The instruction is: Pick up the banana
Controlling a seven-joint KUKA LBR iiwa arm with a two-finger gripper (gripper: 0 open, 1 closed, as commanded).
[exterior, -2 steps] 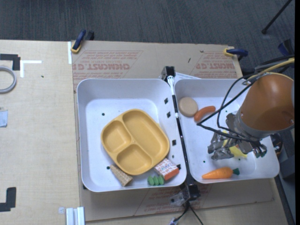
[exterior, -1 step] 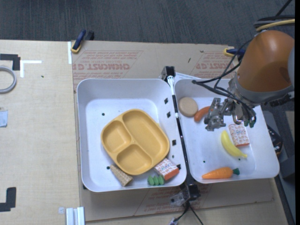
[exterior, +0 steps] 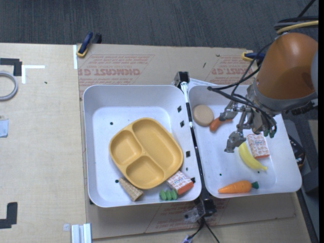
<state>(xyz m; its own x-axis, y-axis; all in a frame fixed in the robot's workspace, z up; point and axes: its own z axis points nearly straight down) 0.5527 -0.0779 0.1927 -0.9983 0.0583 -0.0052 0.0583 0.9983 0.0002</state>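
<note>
Yellow banana (exterior: 249, 157) just beside the claw (exterior: 242, 134); claw wide, nothing between its fingers

Yellow banana (exterior: 251, 158), orange carrot (exterior: 235, 188), mustard-yellow divided plate (exterior: 146, 153), white bins (exterior: 96, 151).

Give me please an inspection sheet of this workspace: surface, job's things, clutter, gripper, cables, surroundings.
Surface: two white bins, left bin and right bin, on cardboard.
Job's things: banana lies in the right bin, partly under a small carton.
Clutter: yellow divided plate, cracker, green piece and a small box in the left bin; round biscuit and two carrots in the right bin.
Gripper: gripper hangs above the banana, holding nothing.
Cables: black cables run to the arm.
Surroundings: dark carpet, wooden bench.
</note>
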